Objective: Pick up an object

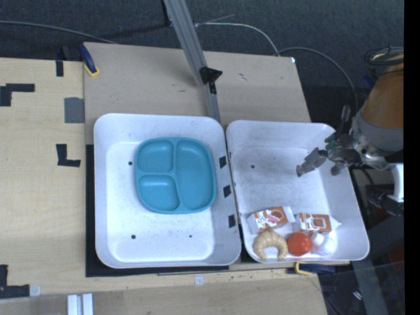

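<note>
Our pincer (pixel 321 163) hangs over the right bin (pixel 275 143), fingers spread and holding nothing. We see a croissant (pixel 270 244), a tomato (pixel 300 243) and two packets (pixel 270 218) in its near corner, well apart. A teal plate (pixel 176 174) lies in the left bin (pixel 115 241).

bins (pixel 115 241): white, plastic-looking, matt, finely speckled with dark scuffs
plate (pixel 176 175): turquoise, smooth plastic look, soft sheen, three compartments
bench (pixel 39 195): pale wood grain, matt; plainer tan board at 12 o'clock of the bins
croissant (pixel 270 243): golden brown, ridged, slightly glossy
tomato (pixel 300 243): red, smooth, shiny
packets (pixel 271 218): white and orange wrappers, glossy, crinkled
rail (pixel 185 28): grey metal, smooth
gripper (pixel 321 163): dark grey metal, dull
arm (pixel 387 104): orange band, satin sheen
</note>
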Motion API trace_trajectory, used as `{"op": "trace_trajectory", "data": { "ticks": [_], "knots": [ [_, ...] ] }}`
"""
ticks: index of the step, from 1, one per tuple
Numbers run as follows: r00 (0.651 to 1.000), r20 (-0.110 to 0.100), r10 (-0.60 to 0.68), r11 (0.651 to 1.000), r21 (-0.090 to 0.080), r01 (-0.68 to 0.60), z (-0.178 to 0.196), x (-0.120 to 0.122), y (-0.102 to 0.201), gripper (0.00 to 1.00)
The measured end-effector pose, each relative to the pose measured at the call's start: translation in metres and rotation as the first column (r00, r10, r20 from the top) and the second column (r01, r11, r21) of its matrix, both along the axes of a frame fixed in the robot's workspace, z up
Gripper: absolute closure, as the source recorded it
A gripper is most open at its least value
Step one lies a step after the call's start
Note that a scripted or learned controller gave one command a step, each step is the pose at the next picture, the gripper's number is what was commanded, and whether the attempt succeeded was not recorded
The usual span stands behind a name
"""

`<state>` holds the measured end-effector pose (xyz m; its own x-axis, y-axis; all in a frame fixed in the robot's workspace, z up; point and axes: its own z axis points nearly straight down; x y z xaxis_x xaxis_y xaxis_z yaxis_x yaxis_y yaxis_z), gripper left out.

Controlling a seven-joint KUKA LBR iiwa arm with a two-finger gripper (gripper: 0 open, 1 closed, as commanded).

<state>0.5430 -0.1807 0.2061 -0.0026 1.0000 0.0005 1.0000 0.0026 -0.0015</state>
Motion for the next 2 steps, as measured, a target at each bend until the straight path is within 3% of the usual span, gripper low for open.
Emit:
{"op": "trace_trajectory", "data": {
  "ticks": [1,2],
  "knots": [
    [1.000,0.000,0.000,1.000,0.000,0.000,0.000,0.000,0.000,0.00],
    [1.000,-0.006,-0.002,1.000,0.001,0.002,-0.058,-0.010,-0.002,0.00]
  ]
}}
